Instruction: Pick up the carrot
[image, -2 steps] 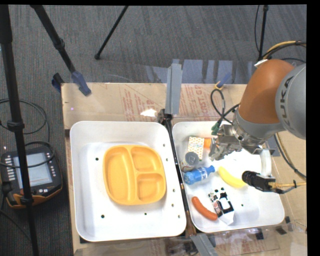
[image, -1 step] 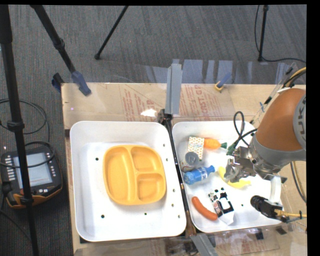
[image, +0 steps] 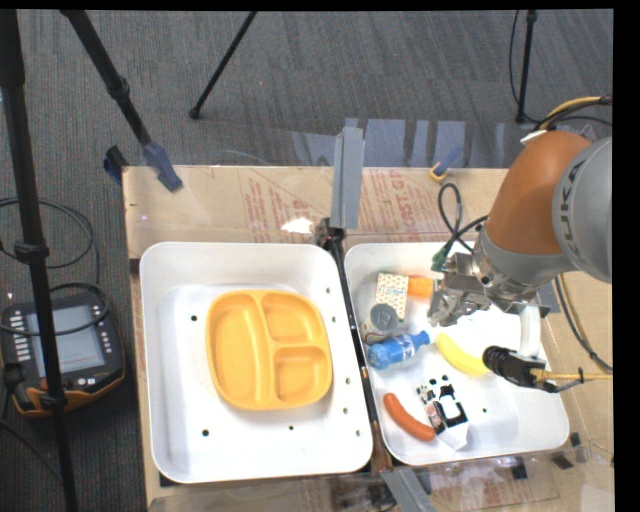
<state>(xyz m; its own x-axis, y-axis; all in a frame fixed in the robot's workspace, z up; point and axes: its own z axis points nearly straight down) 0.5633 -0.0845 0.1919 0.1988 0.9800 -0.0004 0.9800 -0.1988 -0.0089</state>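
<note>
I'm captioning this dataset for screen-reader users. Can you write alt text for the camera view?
A grey and orange robot arm's gripper hovers over the right bin, next to an orange carrot at the bin's far side. That bin also holds a small carton, water bottle, banana and sausage. The left bin holds a yellow divided plate.

Partial white letters "UK" of the KUKA name on the grey arm (image: 590, 215), just right of its orange band (image: 530, 200). Red print on the clear sheet over the bench board (image: 250, 205), behind the two bins, reversed and too faint to read. Handheld pendant (image: 60, 350), left of the left bin (image: 165, 300), has a lit screen, text too small. Small carton (image: 392, 295) in right bin: print unreadable.
</note>
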